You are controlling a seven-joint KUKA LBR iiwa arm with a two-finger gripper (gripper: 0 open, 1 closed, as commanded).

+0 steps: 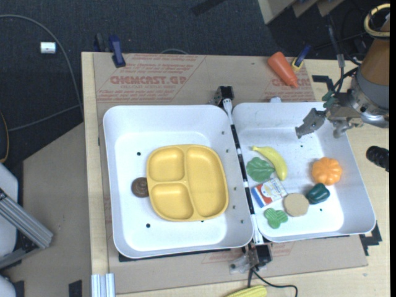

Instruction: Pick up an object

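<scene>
fingers: on the gripper (315, 124), over the upper part of the right bin (272, 111); whether they are apart or together cannot be told, and nothing shows between them.
objects to pick: clustered in the lower half of the right bin, well below the gripper.
banana (272, 159): yellow, curved, smooth, lying just above the green leaf (258, 169), which looks ridged.
orange pumpkin (326, 170): round, lobed, near the bin's right wall, just above a dark green piece (318, 193).
tan disc (296, 205): flat and round, beside the dark green piece and touching a small carton (268, 192) printed red, white and blue; its writing is too small to read.
small green piece (275, 216): knobbly, at the bin's lower edge.
left bin (117, 141): holds a yellow plate (185, 182) with three compartments, glossy plastic; a brown round thing (140, 187) sits at its left rim.
desk (93, 104): cardboard-coloured, printed in red with "chemcast gp".
outside the bins: an orange carrot-like thing (283, 70) and a blue clamp (116, 51) near the desk's far edge.
</scene>
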